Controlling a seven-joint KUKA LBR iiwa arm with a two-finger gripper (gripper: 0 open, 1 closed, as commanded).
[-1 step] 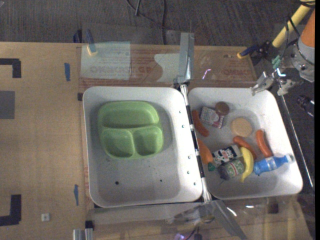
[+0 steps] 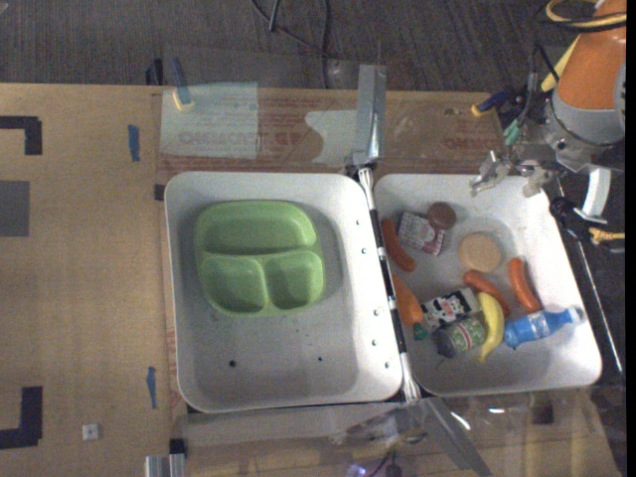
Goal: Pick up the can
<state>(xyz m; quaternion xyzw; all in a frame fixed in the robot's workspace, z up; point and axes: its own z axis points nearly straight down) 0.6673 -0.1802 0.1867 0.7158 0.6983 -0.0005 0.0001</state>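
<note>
Two shallow white bins sit side by side on the tabletop [image 2: 79, 266], and the can [image 2: 457, 339] lies on its side in the right bin [image 2: 556, 366], toward the bin's near edge and a little left of its middle. It is dark with a greenish label and is hemmed in closely: a yellow banana [image 2: 492, 326] curves against its right side, a small black-and-white carton [image 2: 449, 306] rests just above it, and an orange carrot [image 2: 407, 302] lies near its left, along the wall between the bins. A blue plastic bottle [image 2: 537, 326] lies just right of the banana, pointing toward the bin's right wall. Farther back are two red-orange sausages [image 2: 522, 283], a round tan disc [image 2: 481, 252], a small red-and-white pouch [image 2: 421, 234] with a brown round lid [image 2: 442, 215] beside it, and another sausage [image 2: 397, 243] near the dividing wall. The left bin [image 2: 189, 366] holds a green divided tray [image 2: 259, 256], well apart from the can. The arm [image 2: 594, 78], grey with an orange band, reaches in at the upper right, and its pincer [image 2: 509, 171] hangs over the back edge of the right bin, well apart from the can and touching none of the things; whether its jaws stand apart or together cannot be told, and nothing is seen between them.
</note>
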